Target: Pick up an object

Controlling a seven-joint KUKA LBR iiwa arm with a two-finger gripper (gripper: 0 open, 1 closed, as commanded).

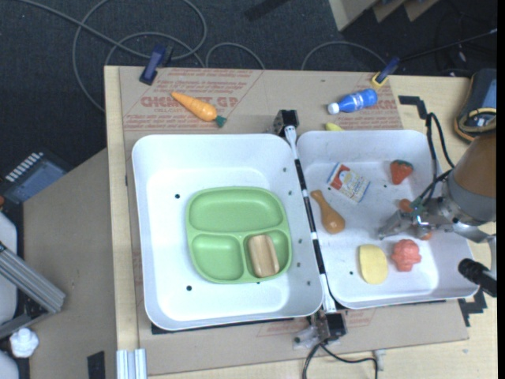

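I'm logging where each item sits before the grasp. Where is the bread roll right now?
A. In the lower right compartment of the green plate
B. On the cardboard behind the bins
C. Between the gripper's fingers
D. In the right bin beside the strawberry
A: the bread roll lies in the lower right compartment of the green plate, inside the left bin.

Outside the bins, a toy carrot (196, 106) lies on the cardboard at the upper left of the table (118, 212). A blue-and-white bottle (353, 101) lies at upper right. Grey cables (118, 22) loop over the dark floor (47, 93).
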